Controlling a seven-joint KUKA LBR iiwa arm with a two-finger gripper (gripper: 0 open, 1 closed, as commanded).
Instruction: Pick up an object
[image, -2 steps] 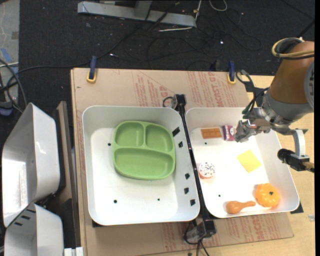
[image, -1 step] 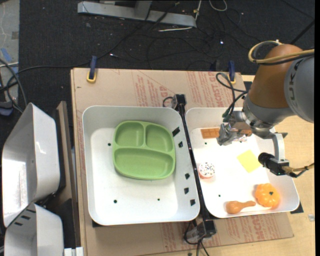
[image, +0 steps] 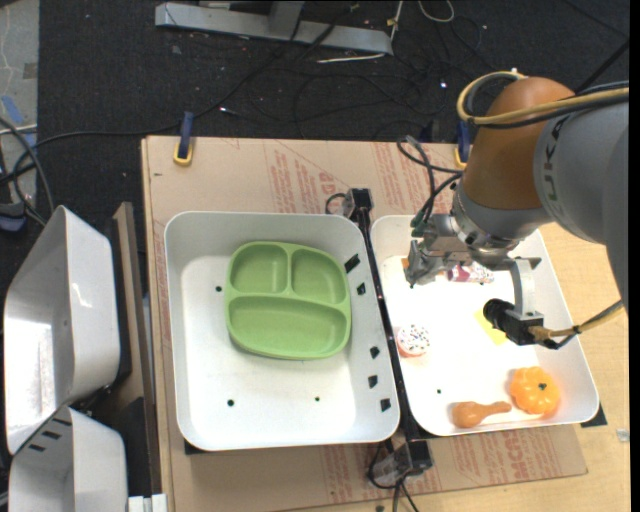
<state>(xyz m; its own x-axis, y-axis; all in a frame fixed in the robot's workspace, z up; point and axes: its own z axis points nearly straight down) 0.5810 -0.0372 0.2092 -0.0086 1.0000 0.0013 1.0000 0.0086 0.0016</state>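
My gripper (image: 428, 262) hangs low over the far left part of the right bin (image: 470, 375), close to the divider. A small pink and white object (image: 468, 272) lies just to its right, partly hidden by the wrist. A pink sprinkled donut (image: 413, 340) lies in front of the gripper, apart from it. An orange pumpkin (image: 533, 390) and an orange gourd-shaped toy (image: 478, 411) rest near the bin's front edge. A yellow object (image: 497, 328) peeks out from under a black part of the arm.
The left bin (image: 200, 400) holds a green divided plate (image: 288, 300). The arm's grey and orange body (image: 520, 150) covers the right bin's far right corner. Cables run along the bench's back edge, and white containers (image: 50, 320) stand at far left.
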